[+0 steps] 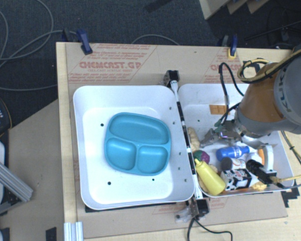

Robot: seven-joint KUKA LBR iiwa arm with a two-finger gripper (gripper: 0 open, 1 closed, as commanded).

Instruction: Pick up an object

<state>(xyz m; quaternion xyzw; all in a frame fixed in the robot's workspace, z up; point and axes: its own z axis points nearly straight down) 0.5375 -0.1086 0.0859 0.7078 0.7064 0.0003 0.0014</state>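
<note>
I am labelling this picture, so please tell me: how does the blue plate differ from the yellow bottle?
The blue plate lies alone in the left bin; the yellow bottle lies in the right bin among other small things. The plate is wide, flat and split into three compartments; the bottle is smaller, rounded and lying on its side. Both rest near the wall between the bins.

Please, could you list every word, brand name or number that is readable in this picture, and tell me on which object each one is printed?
"CHEMCAST GP": large red letters on the brown paper-faced board under the two white bins.
Smaller red lines above and below that name, and the red print repeated near the board's right side: too blurred to read.
Blue bottle in the right bin: any label is too small to read.
Black-and-white patterned item: no legible text.
</note>
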